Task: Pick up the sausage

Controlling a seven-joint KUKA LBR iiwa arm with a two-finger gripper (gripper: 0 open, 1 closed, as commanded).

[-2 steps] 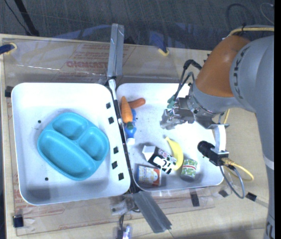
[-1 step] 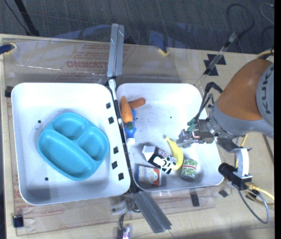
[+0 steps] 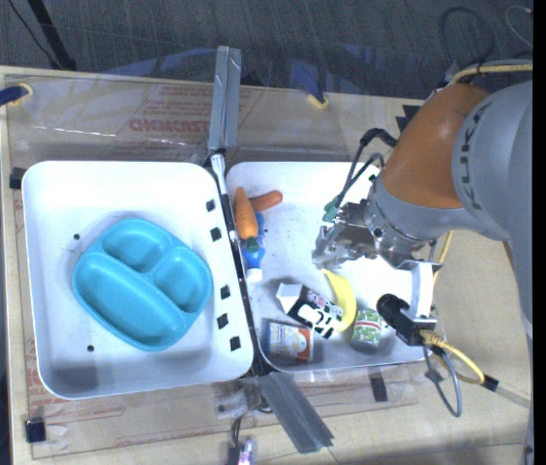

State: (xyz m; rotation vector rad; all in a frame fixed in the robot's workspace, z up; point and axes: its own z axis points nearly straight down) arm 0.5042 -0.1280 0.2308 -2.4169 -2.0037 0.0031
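The sausage [image 3: 268, 201], short and reddish-brown, lies in the right bin [image 3: 297, 177] near its far left corner. Its left end touches an orange carrot [image 3: 245, 217] that runs along the bin's left wall. My gripper [image 3: 335, 247] hangs over the middle of the right bin, to the right of the sausage and nearer the camera, well apart from it. Nothing shows in the gripper's grasp. The grey arm with its orange band [image 3: 438, 158] reaches in from the right and hides the bin's right side.
A yellow banana [image 3: 342, 298], a black-and-white patterned item [image 3: 317, 316], a can [image 3: 289, 340] and a green-white item [image 3: 370, 327] crowd the right bin's near edge. A small blue item [image 3: 253, 253] lies below the carrot. The left bin [image 3: 55, 356] holds a blue divided plate [image 3: 142, 281].
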